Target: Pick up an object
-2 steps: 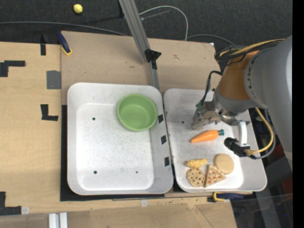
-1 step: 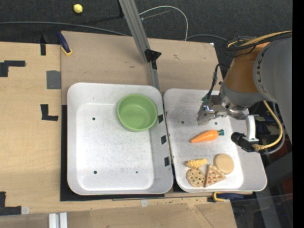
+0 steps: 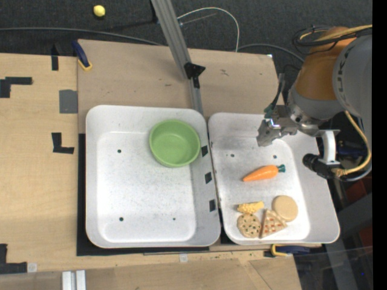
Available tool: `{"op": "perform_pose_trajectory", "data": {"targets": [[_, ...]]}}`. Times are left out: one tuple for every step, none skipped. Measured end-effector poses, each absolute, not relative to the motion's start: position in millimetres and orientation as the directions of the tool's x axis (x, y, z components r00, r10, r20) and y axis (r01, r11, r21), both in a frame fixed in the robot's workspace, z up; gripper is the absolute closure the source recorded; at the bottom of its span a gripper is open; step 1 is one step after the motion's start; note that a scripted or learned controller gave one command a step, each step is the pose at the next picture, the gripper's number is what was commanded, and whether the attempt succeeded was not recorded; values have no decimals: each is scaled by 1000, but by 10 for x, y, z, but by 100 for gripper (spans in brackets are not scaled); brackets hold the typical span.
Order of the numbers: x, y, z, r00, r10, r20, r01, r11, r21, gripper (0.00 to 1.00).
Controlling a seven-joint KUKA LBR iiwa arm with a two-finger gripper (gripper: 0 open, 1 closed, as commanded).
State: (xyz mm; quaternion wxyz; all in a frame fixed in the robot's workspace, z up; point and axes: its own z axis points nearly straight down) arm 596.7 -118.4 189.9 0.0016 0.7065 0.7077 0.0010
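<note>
So we had the gripper (image 3: 266, 135) hovering over the right bin (image 3: 320, 228), finger state unclear to us. Nearest target was the carrot (image 3: 262, 173), just below it; we judged best: descend centred, fingers across its narrow width.

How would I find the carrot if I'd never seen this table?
Look in the right-hand shallow white bin, the one nearest the grey robot arm. Midway down lies the small orange toy carrot with a green stem, on its side, apart from the pale biscuit-coloured toy foods clustered below. It's the only orange, pointed thing there.
</note>
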Motion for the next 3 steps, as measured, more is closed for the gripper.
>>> {"op": "perform_pose_trajectory", "data": {"targets": [[5974,-1181,2182,-1,1000,0,1000,1,2,100],[5892,-747,2163,-5,1000,1,1000,5,-2,100],[5717,-244,2073,-6,1000,1,1000,6,-3,100]]}}
